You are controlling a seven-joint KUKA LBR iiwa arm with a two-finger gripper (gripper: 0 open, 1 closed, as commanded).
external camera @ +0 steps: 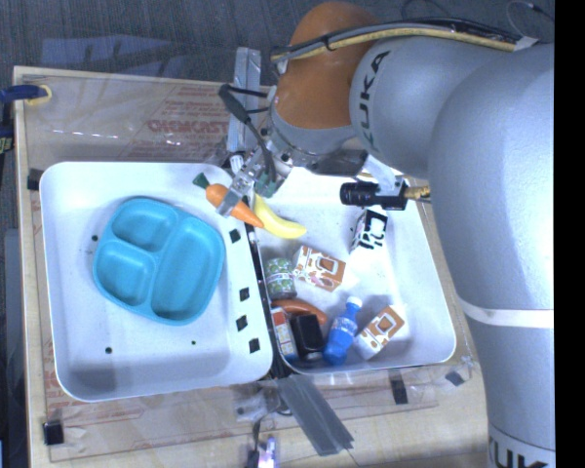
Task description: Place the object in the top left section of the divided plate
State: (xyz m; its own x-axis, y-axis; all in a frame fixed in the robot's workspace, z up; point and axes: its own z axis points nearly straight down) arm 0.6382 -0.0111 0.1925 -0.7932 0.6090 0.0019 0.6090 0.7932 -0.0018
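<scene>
A blue divided plate (161,261) lies in the left bin (68,339), with its small top left section (141,220) bare. An orange carrot (232,206) with a green top hangs over the rim between the two bins, just up and right of the plate. My gripper (242,187) comes down from the upper right and is shut on the carrot around its middle. A yellow banana (280,224) lies right beside the carrot's tip, at the left edge of the right bin.
The right bin (424,261) holds a green can (280,276), a patterned carton (319,269), a blue bottle (343,328), a white and black pack (370,230), a small box (382,328) and a red and black item (302,326). The arm's bulk covers the right side.
</scene>
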